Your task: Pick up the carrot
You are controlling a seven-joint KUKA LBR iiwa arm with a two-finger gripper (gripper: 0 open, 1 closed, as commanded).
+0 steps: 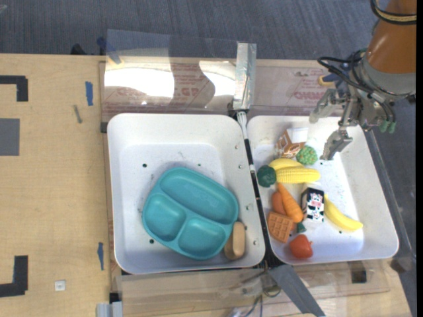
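Carrot [287,201]: lying in the right bin [380,197], lower centre-right of the frame, orange, tapering, its narrow end pointing up-left toward the corn.
Likely handling: looking like a hard plastic toy, so probably light, stiff and a little slick; unlikely to be crushing under the fingers.
Where to take hold: across the thicker middle, fingers closing over its short width, since the tip is offering little to pinch.
Crowding: the corn cob [297,173] is sitting just above it, the waffle piece [279,226] touching its lower end, the small cow-print carton [314,205] just beside it on the right.
Farther neighbours: a banana [342,218] and a tomato [301,246] are lying lower right, broccoli [307,155] above.
Gripper [334,145]: hanging over the upper right of the same bin, fingers apart, gripping nothing, well apart from the carrot.
Left bin [132,137]: holding a teal divided plate [190,211] on the counter [46,177].
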